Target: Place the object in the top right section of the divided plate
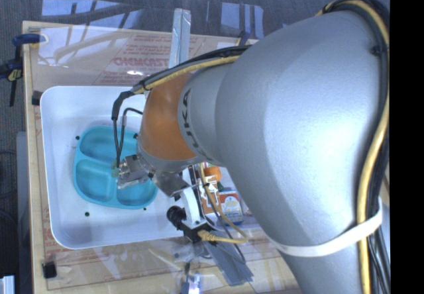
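Note:
A blue divided plate (pixel 99 163) lies in the left white bin (pixel 59 127). The grey arm with its orange band (pixel 165 127) reaches in from the right and covers the plate's right side. The gripper (pixel 130 177) hangs over the plate's lower right part, its metal wrist block just above the blue rim. The arm's bulk hides whatever lies under it. A small orange and white packet (pixel 222 200) peeks out below the arm near the bins' divide.
The arm covers nearly the whole right bin. Black and yellow cables (pixel 199 223) hang by the wrist near the front edge. A clear plastic sheet and a blue clamp (pixel 23 40) sit at the back of the bench.

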Motion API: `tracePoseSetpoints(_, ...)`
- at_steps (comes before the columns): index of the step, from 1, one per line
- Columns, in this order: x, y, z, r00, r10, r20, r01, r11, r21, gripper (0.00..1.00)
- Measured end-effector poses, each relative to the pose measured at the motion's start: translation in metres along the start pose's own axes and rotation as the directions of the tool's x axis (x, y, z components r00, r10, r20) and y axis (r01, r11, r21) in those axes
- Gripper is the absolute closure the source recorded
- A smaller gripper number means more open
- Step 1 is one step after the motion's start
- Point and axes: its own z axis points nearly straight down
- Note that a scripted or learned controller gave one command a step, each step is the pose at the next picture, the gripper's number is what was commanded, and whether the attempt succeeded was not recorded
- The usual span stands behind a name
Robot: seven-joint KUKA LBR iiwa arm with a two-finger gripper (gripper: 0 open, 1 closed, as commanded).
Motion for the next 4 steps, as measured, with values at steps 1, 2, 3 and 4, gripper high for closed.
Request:
tracePoseSetpoints(1, 0.058, 0.004, 0.023, 0.978, -0.208, 0.016, 0.208, 0.978, -0.03, 1.0)
tracePoseSetpoints(2, 0.089, 0.028, -0.054, 0.961, -0.276, 0.002, 0.276, 0.961, -0.004, 1.0)
tracePoseSetpoints(3, 0.093, 0.004, 0.032, 0.959, -0.282, 0.004, 0.282, 0.959, -0.015, 1.0)
tracePoseSetpoints(4, 0.099, 0.005, 0.032, 0.999, -0.049, 0.001, 0.049, 0.999, -0.016, 1.0)
